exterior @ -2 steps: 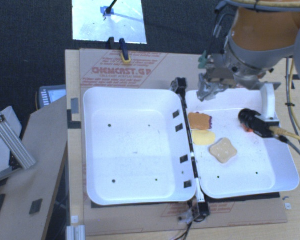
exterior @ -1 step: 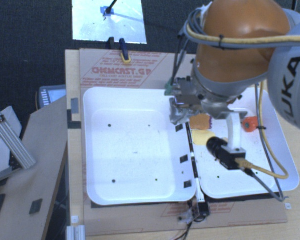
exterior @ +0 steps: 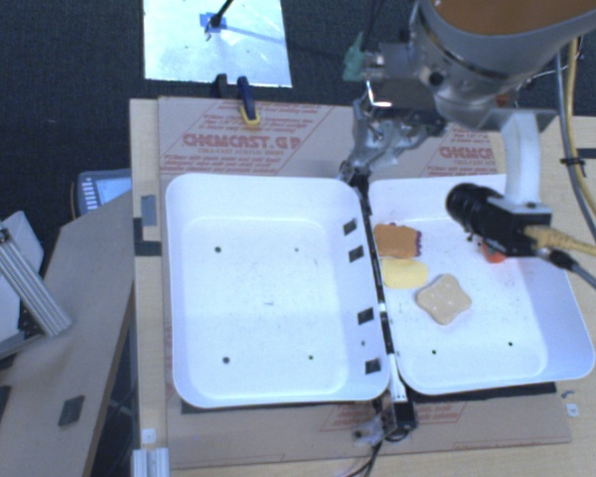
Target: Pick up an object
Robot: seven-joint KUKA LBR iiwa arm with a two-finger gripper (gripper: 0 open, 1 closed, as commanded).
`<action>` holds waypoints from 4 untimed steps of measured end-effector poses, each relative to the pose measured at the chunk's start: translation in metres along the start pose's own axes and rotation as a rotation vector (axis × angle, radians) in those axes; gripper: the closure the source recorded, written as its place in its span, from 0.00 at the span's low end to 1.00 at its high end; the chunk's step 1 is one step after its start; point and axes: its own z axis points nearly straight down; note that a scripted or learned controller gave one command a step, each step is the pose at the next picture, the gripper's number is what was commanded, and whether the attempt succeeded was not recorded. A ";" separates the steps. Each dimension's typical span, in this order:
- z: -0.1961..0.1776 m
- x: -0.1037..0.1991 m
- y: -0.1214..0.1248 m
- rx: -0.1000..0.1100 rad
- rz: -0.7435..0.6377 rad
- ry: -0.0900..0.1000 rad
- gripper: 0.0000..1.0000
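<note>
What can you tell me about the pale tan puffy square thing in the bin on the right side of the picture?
The pale tan, puffy square thing looks like a small soft cushion or a toy cracker, with rounded corners and a matte, slightly speckled top. It lies flat and whole on the floor of the right-hand shallow white bin, turned a little askew. Its upper left corner comes right up to the flat pale yellow oval piece; whether they touch is hard to tell. Nothing rests on it.
</note>
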 end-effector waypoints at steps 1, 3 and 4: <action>0.011 0.069 0.078 0.012 -0.001 -0.006 1.00; 0.227 0.060 0.121 0.034 0.009 -0.014 1.00; 0.240 0.063 0.092 0.023 0.004 -0.009 1.00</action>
